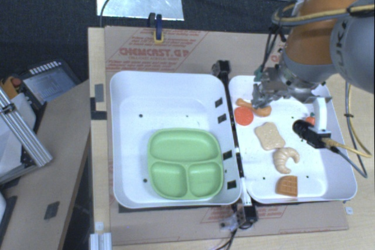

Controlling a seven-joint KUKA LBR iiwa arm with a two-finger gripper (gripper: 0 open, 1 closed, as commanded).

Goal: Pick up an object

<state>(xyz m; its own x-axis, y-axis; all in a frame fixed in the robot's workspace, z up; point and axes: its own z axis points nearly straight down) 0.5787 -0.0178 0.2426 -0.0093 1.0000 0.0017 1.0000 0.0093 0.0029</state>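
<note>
Right bin [337, 181]: small orange curved food piece [262, 110] near the far-left corner, beside a red disc [244, 116], directly under the gripper [262, 99], its finger state impossible to tell from here.

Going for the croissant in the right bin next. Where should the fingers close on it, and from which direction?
Grip the croissant across its thick middle, coming straight down from above. It lies flat on the right bin floor, curved, with tapering tips that would likely slip. The cracker lies close on its upper left, so place the fingers across the curve's lower-left and upper-right flanks, where the floor looks clearer.
</note>
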